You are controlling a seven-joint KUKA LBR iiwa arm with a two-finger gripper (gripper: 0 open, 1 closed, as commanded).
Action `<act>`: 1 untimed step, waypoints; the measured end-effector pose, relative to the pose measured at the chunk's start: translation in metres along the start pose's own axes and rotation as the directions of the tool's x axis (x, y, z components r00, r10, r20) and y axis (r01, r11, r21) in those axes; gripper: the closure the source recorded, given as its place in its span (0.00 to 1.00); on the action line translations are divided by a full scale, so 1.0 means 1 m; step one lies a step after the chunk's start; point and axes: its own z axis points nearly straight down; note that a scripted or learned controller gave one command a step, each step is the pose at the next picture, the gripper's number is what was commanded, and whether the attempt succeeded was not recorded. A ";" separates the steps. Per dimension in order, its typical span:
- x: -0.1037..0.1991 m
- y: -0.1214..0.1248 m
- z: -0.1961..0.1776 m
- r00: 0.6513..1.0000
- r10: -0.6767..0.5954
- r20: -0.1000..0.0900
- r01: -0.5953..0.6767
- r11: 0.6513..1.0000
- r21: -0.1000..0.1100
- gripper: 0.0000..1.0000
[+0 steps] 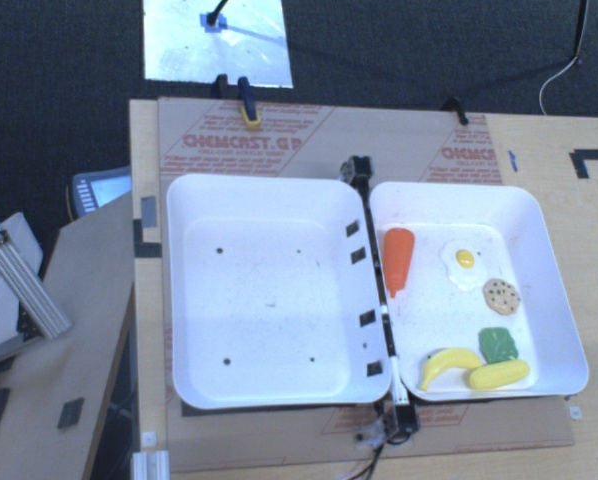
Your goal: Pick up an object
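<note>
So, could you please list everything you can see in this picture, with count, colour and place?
shallow white plastic bins: 2, white, side by side on the bench; left bin, right bin
orange toy carrot: 1, orange, right bin, upper left part
toy fried egg: 1, white with yellow yolk, right bin, upper middle
round toy cookie: 1, tan with dark spots, right bin, below the egg
green toy vegetable: 1, green, right bin, lower part
yellow toy banana: 1, yellow, right bin, near the front edge
yellow oblong toy: 1, yellow, right bin, beside the banana
brown cardboard sheet: 1, brown with red print, under the bins
shiny metal plate: 1, silver, beyond the bench
</note>
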 end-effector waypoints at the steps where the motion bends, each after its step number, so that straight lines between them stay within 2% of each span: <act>1: 0.000 0.001 -0.012 1.000 -0.004 0.002 0.004 1.000 -0.004 1.00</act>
